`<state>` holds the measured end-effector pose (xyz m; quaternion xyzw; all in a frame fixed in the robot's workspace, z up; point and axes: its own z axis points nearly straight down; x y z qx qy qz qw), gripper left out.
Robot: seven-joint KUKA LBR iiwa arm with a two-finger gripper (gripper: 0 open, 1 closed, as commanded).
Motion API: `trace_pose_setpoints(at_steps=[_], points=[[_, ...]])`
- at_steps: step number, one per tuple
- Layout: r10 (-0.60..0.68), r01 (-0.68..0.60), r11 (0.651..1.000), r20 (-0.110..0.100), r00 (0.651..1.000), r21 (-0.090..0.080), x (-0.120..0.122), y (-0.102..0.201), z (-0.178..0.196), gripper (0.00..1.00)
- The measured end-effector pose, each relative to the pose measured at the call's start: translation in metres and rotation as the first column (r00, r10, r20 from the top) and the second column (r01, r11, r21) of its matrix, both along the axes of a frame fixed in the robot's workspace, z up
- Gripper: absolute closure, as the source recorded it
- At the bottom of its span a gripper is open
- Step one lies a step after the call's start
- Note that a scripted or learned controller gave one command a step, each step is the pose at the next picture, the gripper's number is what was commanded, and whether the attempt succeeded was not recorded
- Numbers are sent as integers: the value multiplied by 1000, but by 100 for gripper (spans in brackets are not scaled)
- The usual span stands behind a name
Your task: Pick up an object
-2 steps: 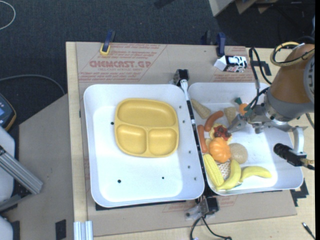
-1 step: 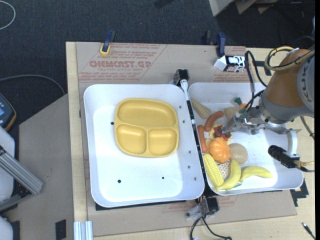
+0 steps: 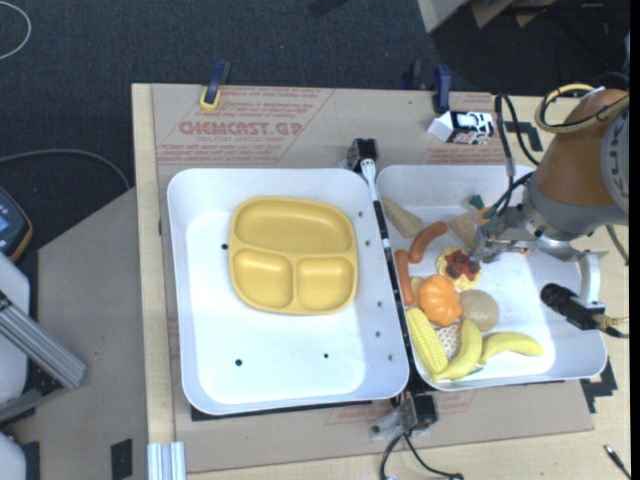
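Overhead, the gripper hangs low in the right bin, above toy food heaped along that bin's left edge; whether its jaws are released or clenched is unclear.

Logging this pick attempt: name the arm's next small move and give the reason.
Probably a short straight descent. The gripper hangs in the right bin, just above the dark red item beside the orange fruit, and no object shows between its fingers. Whether they are open cannot be made out.
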<state>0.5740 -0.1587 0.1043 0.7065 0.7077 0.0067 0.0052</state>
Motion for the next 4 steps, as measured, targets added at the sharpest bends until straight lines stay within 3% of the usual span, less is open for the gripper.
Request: trace_pose_setpoints(at_steps=[1,2,3,4], points=[[0,0,1000,-11,1000,-4,3,3,44,100],[-1,0,1000,-9,1000,-5,4,-1,108,100],[0,0,1000,-12,1000,-4,5,-1,122,100],[3,-3,1000,-17,1000,-1,19,47,112,100]])
